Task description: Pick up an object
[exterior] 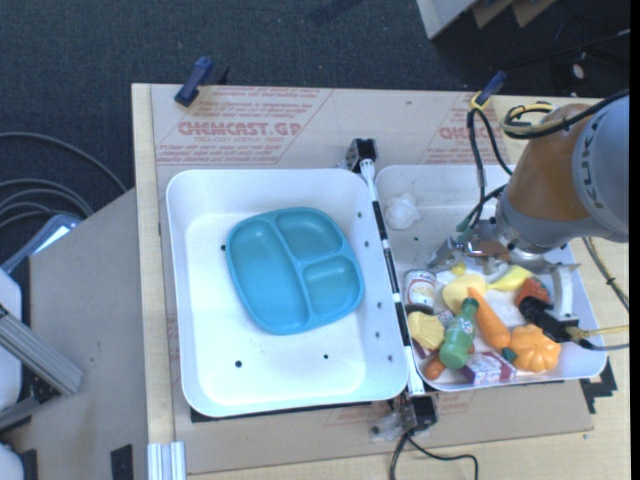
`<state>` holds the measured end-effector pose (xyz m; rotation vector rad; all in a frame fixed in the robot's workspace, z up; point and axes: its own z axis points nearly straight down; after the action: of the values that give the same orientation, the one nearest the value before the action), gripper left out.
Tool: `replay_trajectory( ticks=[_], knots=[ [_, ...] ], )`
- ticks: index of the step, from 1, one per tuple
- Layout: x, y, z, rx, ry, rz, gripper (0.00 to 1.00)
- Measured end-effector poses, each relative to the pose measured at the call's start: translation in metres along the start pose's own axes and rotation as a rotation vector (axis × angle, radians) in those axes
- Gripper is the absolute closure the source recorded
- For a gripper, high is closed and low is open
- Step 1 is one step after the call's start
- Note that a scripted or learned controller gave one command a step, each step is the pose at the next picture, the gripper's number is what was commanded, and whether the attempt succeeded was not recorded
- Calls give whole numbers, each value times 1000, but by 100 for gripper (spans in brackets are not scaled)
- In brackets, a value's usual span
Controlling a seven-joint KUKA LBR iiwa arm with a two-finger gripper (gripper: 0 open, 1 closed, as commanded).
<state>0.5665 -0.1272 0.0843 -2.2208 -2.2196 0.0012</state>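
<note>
A wooden table (250, 118) over dark carpet carries two shallow white bins side by side. The likely pick targets crowd the lower right of the frame in the right bin (430, 183): one green bottle (458, 340), one carrot (490, 320), one small orange pumpkin (532, 348) and some yellow pieces, heaped touching one another, probably tipped in loose for random grasps. The claw (500, 258) hangs over this heap under the grey wrist, its grip state impossible to tell, while one blue divided plate (295, 268) lies alone in the left bin (200, 358).
</note>
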Motion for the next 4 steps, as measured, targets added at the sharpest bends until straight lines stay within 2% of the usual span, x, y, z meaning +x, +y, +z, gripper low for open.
replay_trajectory(
  ticks=[1, 2, 3, 4],
  knots=[
    [0, 2, -12, -6, -1, 1, 100],
    [0, 1, -11, -5, -1, 1, 0],
    [6, 53, 0, -2, 0, -1, 0],
    [-11, 100, -1, -3, -1, -1, 0]
  ],
)
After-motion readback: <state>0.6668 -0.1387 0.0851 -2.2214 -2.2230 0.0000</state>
